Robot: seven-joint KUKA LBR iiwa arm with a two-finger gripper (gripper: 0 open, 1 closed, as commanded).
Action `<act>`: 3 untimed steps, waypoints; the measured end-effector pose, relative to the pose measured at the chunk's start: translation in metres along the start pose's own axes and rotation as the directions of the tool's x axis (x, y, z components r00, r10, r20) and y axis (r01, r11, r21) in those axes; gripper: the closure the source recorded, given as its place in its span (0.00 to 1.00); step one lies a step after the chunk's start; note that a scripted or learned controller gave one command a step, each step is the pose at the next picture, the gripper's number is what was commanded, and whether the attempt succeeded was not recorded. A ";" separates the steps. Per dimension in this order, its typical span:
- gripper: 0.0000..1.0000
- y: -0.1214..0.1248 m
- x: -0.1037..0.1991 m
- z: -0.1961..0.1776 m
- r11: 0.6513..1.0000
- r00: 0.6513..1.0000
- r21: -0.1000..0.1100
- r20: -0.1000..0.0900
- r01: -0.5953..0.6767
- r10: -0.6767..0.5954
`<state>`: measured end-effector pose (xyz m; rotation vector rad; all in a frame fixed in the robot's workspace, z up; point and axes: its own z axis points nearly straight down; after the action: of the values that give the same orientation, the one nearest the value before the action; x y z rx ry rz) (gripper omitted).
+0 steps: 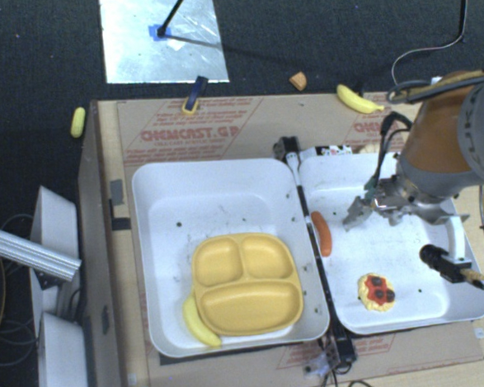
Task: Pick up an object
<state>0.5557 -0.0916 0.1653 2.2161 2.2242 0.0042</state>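
Gripper (359, 212), opening impossible to tell, is hovering over the right bin's (403, 252) upper middle while the sausage (322, 233) is lying tight along that bin's left wall, so a grab is risking hitting the wall or rolling it.

Left bin (226, 199): bare floor across the far strip and down the left side; near half taken up by a yellow divided tray (246, 281), with a banana (200, 322) pressed against its near-left corner; hardly any gap between tray and the dividing wall. Right bin (423, 301): open floor through the middle and in the near-left corner; blocked along the dividing wall by an orange sausage (322, 233) lying just beside it; blocked near the front by a small toy pizza (376, 292); far-right part overhung by the arm (437, 146) and gripper (357, 213), between sausage and right wall.
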 end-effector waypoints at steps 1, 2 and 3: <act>0.00 -0.030 -0.037 0.071 1.000 1.000 0.004 0.001 -0.003 0.003; 0.00 0.088 -0.072 0.017 1.000 1.000 -0.003 0.003 0.001 -0.001; 0.00 0.093 -0.099 0.069 1.000 1.000 0.000 0.003 -0.001 0.001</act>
<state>0.6495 -0.1902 0.0967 2.2152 2.2222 0.0013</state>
